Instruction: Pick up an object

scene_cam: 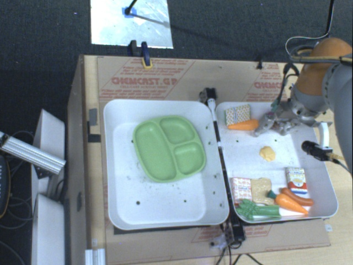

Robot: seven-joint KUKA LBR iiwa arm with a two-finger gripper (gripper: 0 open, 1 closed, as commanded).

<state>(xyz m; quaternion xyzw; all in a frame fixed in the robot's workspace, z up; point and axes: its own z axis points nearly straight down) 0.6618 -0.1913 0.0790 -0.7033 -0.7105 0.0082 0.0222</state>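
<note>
Tool (pixel 271 123) beside the toy carrot (pixel 243 126), right bin (pixel 331 189).
You cannot tell its finger spacing; the smooth green compartment plate (pixel 168 148) lies left.

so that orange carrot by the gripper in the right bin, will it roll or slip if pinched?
The carrot looks tapered and smooth, likely hard plastic, so it may squirt out toward its thin end when pinched. Its round body lies flat on the right bin floor, so a sideways nudge would probably roll it. It looks small, likely light. The gripper is just to its right.
</note>
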